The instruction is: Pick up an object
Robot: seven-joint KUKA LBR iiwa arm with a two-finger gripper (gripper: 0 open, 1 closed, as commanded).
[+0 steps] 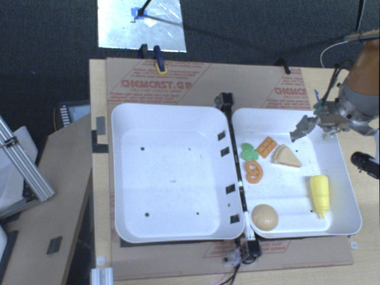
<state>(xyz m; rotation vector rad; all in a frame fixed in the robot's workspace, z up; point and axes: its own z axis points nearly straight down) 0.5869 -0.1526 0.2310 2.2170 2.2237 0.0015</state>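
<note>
Six small toy foods lie in the right white plastic bin (350,218). A pale wedge-shaped slice (286,157) lies near the bin's middle, with a small orange waffle-like block (266,146) just to its left and a green leafy piece (249,153) beyond that, close to the bin's left wall. Below the green piece sits an orange pretzel-shaped ring (253,171). A round tan bun (265,217) rests in the near left corner, and a yellow squeeze bottle (319,195) lies on its side toward the right wall, cap end pointing to the near edge.

The grey arm (362,94) reaches in from the right at the bin's far right corner, its wrist angled down and to the left. The gripper (301,129) hangs above the bin floor, up and to the right of the pale wedge and apart from it. Whether its jaws are spread or closed cannot be told; nothing is seen between them.

The left white plastic bin (124,159) sits beside the right one, their walls joined by black clips. Both rest on a brown board (196,82) printed in red with "CHEMCAST", partly readable, lying on the bench (65,177).
</note>
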